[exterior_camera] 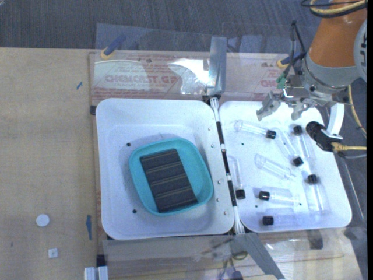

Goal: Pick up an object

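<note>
The right bin (341, 206) holds several clear plastic tubes with black caps, lying scattered. One tube (254, 129) lies near the bin's back left, another (274, 167) in the middle, and a third (280, 198) toward the front. My gripper (282, 111) hangs over the back of the right bin, under the orange band. Its fingers (267, 108) stand open with nothing between them. The nearest tube is a little in front and to the left of it.
The left bin (111, 121) holds a teal tray (137, 171) with a dark grey ridged block (168, 179) in it. A black cable plug (317, 132) sticks out beside the gripper at the right. Taped plastic sheeting (151, 77) lies behind the bins.
</note>
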Controlling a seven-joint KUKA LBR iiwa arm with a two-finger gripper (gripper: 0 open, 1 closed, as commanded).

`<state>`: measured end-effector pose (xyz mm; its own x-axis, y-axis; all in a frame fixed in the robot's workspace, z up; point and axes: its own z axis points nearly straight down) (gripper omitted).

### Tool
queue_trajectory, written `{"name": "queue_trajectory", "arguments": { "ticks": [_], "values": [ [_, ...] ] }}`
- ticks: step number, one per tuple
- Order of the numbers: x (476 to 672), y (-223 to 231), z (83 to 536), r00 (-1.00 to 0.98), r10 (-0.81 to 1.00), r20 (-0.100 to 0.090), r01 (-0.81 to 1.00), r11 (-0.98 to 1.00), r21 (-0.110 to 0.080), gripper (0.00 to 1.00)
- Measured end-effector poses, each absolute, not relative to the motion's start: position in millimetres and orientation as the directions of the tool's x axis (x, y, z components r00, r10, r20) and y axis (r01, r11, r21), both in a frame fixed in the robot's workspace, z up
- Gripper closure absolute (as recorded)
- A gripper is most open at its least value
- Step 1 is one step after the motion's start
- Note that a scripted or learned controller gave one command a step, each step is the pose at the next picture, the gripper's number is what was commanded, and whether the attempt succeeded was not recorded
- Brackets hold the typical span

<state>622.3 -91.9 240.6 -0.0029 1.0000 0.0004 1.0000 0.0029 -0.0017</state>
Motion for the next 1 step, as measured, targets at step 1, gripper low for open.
{"name": "queue_trajectory", "arguments": {
  "ticks": [1],
  "values": [
    [623.9,-137.8,163.8,-0.191,0.982,0.000,0.982,0.191,0.000,0.00]
  ]
}}
